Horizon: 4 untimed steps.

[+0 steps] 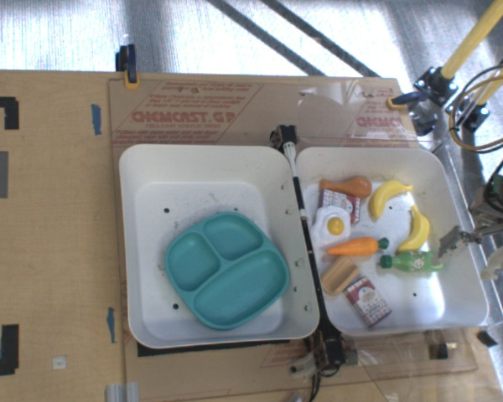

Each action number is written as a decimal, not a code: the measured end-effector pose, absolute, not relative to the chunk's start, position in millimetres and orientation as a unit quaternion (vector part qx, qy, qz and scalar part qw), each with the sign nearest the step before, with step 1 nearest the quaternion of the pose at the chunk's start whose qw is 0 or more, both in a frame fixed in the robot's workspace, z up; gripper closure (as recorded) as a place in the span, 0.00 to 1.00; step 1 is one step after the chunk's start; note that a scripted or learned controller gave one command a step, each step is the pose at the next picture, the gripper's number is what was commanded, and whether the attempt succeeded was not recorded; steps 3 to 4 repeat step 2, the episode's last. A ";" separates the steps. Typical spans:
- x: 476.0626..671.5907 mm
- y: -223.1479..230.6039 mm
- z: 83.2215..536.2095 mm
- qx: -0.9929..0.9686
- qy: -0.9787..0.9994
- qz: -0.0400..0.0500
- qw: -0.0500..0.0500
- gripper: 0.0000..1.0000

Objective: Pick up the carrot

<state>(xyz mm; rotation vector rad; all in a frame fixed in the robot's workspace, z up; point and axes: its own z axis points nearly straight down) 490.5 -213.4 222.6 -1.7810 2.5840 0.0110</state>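
Orange toy carrot with green top (355, 246) lies flat near the middle of the right white bin (465, 304), tip toward the bin's left wall, clear on top. Crowded around it: white fried-egg toy (334, 222) touching its upper side, tan hot-dog bun (339, 275) just below toward the front edge, green plastic bottle (412, 263) by its leafy end, two yellow bananas (405, 210) toward the right, brown drumstick (349, 186) and red packet (336, 201) toward the back edge, red-and-white carton (368, 301) near the front. Left white bin (142, 224) carries a teal divided plate (226, 269). Gripper (453, 239) sits at the right bin's right edge, apart from the carrot; cannot tell its state.
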 end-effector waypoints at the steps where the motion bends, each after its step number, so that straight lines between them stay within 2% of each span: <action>1: 539.4 -222.2 387.7 -0.610 0.792 -0.008 0.008 0.00; 2: 493.6 -222.9 383.8 -0.617 0.787 0.001 0.002 0.00; 4: 493.6 -222.9 383.8 -0.617 0.787 0.001 0.002 0.00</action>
